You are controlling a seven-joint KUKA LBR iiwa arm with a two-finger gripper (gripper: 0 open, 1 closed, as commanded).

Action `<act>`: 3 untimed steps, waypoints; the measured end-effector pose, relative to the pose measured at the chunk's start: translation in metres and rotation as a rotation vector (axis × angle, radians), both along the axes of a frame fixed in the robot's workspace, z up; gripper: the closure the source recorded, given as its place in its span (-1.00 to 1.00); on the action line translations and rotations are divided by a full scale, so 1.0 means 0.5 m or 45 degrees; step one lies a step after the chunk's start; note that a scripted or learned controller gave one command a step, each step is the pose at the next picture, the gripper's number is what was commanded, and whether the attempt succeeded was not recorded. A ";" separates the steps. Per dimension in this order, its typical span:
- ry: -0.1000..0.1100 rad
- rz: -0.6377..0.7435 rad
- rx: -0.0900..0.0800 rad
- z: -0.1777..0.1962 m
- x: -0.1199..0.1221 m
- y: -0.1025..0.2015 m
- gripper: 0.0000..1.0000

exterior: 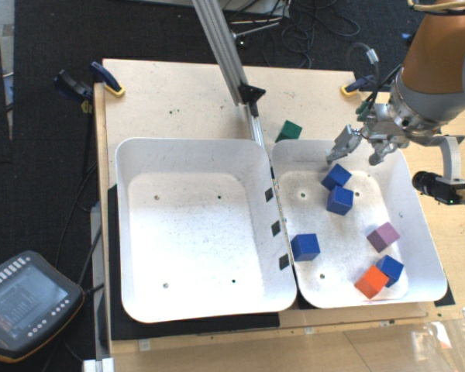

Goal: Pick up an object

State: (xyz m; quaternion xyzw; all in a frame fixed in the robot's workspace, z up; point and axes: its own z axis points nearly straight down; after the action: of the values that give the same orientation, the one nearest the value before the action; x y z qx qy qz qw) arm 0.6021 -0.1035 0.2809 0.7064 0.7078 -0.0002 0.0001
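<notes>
Pincer spread open above 2 blue cubes.

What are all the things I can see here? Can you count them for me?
blue blocks: 4, blue, right bin
purple block: 1, purple, right bin
orange block: 1, orange, right bin, touching a blue one
green block: 1, green, on the bench behind the bins
bins: 2, white, side by side
clamps: 2, blue and yellow, bench's back corners
control pendant: 1, grey, lower left
end effector: 1, grey, open, above the right bin's back edge
</notes>
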 end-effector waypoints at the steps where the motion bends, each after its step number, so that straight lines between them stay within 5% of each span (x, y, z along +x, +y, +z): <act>1: 0.000 -0.002 0.000 0.000 0.000 0.000 -1.00; 3: 0.006 -0.003 0.000 -0.176 -0.010 0.010 -1.00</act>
State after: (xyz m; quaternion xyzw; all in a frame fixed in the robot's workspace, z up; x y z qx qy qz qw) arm 0.5971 -0.0982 0.1931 0.7073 0.7069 -0.0017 -0.0016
